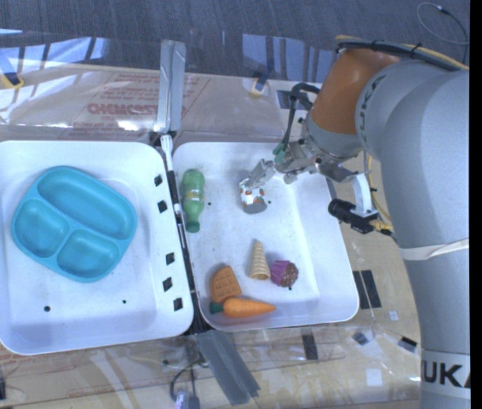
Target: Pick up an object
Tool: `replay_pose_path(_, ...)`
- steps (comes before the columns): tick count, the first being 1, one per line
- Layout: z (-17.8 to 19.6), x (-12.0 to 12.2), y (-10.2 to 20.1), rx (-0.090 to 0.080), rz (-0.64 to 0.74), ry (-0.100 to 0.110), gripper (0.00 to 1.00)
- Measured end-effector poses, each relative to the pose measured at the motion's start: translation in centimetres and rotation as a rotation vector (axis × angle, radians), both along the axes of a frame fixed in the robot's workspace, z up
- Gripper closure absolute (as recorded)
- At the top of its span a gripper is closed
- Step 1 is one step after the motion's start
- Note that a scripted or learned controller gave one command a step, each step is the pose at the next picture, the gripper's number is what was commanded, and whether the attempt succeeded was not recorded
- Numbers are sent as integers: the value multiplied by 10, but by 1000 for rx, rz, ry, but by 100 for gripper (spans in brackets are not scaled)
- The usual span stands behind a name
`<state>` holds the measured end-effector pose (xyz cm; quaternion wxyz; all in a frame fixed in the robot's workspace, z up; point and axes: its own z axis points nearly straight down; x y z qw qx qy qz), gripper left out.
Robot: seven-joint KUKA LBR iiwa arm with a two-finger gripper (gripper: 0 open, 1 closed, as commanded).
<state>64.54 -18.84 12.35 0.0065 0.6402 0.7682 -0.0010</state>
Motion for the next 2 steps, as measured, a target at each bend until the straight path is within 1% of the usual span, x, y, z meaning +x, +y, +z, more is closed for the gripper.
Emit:
replay_pose_path(1,-32,-26,43,10,113,12,0)
replay_pose_path(2,-22,-26,42,9,117,14,100)
